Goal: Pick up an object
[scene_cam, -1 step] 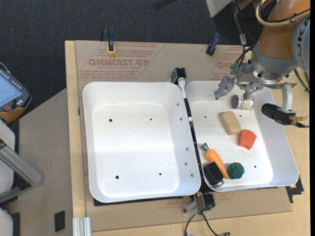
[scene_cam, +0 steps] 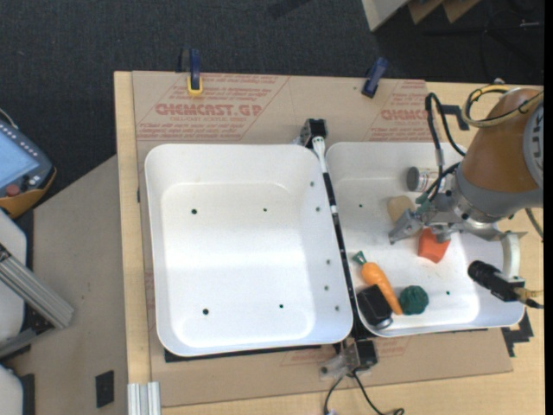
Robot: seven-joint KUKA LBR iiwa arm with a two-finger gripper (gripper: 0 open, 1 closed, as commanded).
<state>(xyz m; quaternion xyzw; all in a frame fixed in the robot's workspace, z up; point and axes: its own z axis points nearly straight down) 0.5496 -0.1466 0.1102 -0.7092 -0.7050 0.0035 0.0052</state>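
Bench [scene_cam: 259,102] bears 2 white bins: left bin [scene_cam: 233,258], right bin [scene_cam: 367,175].

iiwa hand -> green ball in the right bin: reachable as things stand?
Probably yes. The green ball lies uncovered near the front wall of the right bin, the carrot close beside it. The hand hovers by the orange block, farther back, with bare floor between.

There are two white bins, a left bin [scene_cam: 233,258] and a right bin [scene_cam: 363,180]. Six loose things show, one of each kind: one carrot [scene_cam: 378,282], one black block [scene_cam: 374,305], one green ball [scene_cam: 414,298], one orange block [scene_cam: 433,246], one tan lump [scene_cam: 398,208] and one grey cylinder [scene_cam: 415,178]. There are two blue clamps, a left clamp [scene_cam: 192,63] and a right clamp [scene_cam: 375,76], and one brown board [scene_cam: 259,106].
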